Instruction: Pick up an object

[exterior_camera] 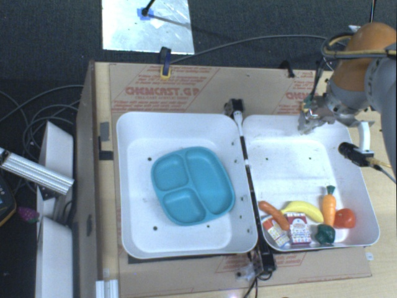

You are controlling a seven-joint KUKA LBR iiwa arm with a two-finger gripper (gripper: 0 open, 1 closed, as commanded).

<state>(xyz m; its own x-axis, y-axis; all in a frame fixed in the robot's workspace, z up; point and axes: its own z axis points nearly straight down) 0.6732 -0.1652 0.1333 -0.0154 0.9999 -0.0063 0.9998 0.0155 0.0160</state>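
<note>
Orange carrot (329,207) well away from the gripper (308,121), at the opposite, near end of the right bin (291,157). Crowded there with a banana (305,210) and a tomato (345,218), probably slid or dropped into that corner. Long axis roughly toward the tool, green top leading; banana crosswise to that line. Gripper poised over the bin's far rim, likely between tries, nothing seen in its grasp; open or closed impossible to tell. Blue plate (192,184) off to its side in the other bin.
</note>
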